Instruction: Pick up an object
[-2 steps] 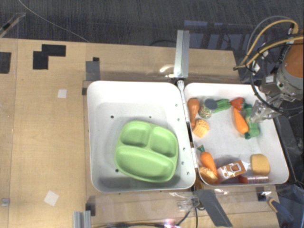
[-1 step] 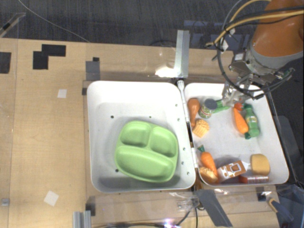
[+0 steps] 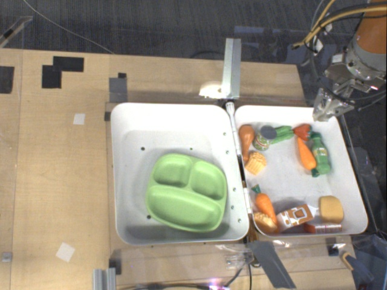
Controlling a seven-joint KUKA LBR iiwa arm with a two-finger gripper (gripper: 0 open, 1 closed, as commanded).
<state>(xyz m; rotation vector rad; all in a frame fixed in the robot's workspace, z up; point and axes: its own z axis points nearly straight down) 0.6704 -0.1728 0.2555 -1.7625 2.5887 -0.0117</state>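
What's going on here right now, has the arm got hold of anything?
Not yet. The gripper sits at the far right corner of the right bin with nothing seen between its fingers. The toy food, including a carrot, a green bottle and a corn cob, lies in that bin. The green divided plate sits in the left bin.

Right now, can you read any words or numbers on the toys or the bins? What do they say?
No text here can be read.
Small can: it has a label, too small and blurred to read.
Green bottle: a pale label patch, blurred.
Orange-and-white packet: printed markings, too blurred to read.
Green divided plate and the white bins: no writing visible.
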